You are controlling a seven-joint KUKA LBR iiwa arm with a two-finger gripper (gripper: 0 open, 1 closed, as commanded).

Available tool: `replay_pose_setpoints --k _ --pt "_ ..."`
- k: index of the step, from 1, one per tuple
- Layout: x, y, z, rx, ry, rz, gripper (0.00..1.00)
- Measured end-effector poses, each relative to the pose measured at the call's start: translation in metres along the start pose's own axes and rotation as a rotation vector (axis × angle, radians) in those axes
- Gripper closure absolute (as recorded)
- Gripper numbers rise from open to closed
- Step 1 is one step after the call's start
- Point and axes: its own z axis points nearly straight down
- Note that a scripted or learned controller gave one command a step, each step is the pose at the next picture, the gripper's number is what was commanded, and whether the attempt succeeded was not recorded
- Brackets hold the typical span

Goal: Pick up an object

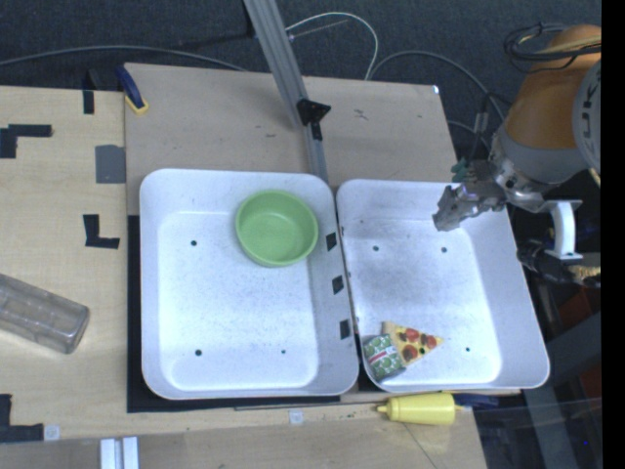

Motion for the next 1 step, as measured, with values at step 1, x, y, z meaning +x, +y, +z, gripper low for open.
replay_pose_setpoints --k 1 --pt "0.0516 0.0125 0.0127 0.002 -0.001 0.001 1.00"
